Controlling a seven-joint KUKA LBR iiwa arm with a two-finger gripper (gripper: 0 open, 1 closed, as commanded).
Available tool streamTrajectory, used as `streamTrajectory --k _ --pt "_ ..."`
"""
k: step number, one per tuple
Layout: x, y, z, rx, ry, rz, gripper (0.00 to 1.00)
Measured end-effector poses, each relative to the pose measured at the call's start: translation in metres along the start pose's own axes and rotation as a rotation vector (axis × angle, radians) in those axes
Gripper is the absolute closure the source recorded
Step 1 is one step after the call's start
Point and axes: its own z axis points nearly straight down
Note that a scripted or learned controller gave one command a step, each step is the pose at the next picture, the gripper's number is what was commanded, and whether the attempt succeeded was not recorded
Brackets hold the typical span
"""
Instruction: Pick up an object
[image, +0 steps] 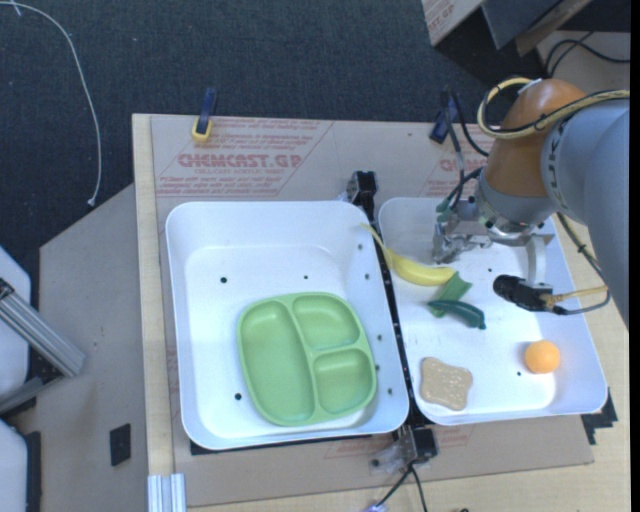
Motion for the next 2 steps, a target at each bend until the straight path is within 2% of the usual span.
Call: streamTrajectory --k 1,2 --pt "0.006 -0.005 -0.048 -0.006 -0.001 -0.002 1.0" --pt "0.011 0.004 -0.11 -0.008 -0.002 -0.003 1.0"
